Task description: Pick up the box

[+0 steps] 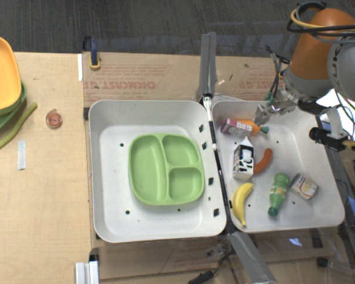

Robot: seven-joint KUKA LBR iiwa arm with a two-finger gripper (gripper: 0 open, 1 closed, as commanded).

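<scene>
We judge the box light, stiff cardboard, lying flat beside the sausage; grab across its narrow sides. Gripper state: can't tell, view's too small.

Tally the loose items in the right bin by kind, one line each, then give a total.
Boxes: 2, the black and white carton and the small box
Bananas: 1
Bottles: 1, green
Sausages: 1
Wrapped packets: 1
Total: 6

two bins, one green tray, one box, one banana
</scene>
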